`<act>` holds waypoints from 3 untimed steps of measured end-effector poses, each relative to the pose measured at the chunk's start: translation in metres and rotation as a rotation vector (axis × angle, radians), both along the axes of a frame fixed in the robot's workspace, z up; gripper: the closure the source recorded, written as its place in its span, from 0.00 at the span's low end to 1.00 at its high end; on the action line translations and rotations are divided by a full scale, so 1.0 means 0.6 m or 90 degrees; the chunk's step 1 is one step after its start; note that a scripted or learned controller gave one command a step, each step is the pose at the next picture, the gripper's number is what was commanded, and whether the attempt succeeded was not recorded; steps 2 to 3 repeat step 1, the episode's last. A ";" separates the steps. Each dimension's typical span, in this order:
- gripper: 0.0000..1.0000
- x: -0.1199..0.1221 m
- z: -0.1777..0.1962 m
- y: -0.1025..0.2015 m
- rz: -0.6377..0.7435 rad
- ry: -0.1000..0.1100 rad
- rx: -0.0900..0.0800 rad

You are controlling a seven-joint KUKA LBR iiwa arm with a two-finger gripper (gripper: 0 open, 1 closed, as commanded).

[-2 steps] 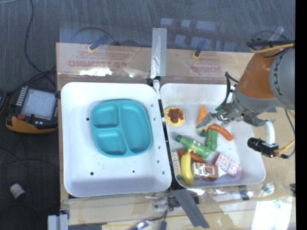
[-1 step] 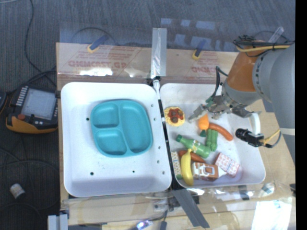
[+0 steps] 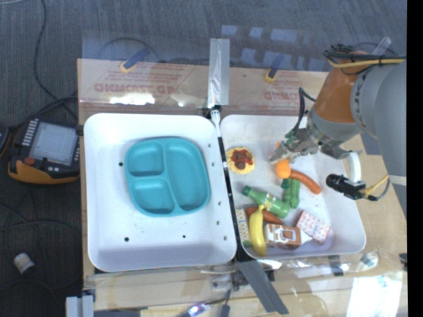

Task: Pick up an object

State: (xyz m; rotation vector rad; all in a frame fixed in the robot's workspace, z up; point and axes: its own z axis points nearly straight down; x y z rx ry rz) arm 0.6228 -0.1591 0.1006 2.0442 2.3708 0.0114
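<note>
white plastic everywhere on this bench, so start at the near edge of the right bin (image 3: 344, 236): you've got a yellow banana (image 3: 256, 232) lying along the front left corner, a small brown carton (image 3: 283, 236) right next to it, and a red-and-white checked packet (image 3: 313, 225) just beside that on the right. a bit further back there's a green bottle (image 3: 266, 201) lying on its side, with something red-orange (image 3: 270, 216) poking out just under it, can't tell you what that is. past the bottle there's a stubby green piece (image 3: 291, 189), an orange-red carrot-looking thing (image 3: 306, 181) lying at a slant, and a small orange ball (image 3: 283, 170) touching that little cluster. off to the left, near the divider, sits a round yellow pastry with a red middle (image 3: 240, 159).

your gripper (image 3: 281, 152) is just above and behind the orange ball, coming in from the right with the grey arm and orange band (image 3: 336, 98) behind it. the fingers look spread apart a bit and nothing is sitting between them, so it's got hold of nothing.

over in the left bin (image 3: 106, 236) there's a teal divided plate (image 3: 166, 176) sitting roughly in the middle. beyond both bins you can see a clear plastic sheet (image 3: 145, 84) taped down at the far edge.
</note>
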 end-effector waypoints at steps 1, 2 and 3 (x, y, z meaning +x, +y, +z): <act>1.00 -0.010 0.178 0.043 -0.018 0.009 0.000; 1.00 -0.010 0.178 0.043 -0.018 0.009 0.000; 1.00 -0.010 0.178 0.043 -0.018 0.009 0.000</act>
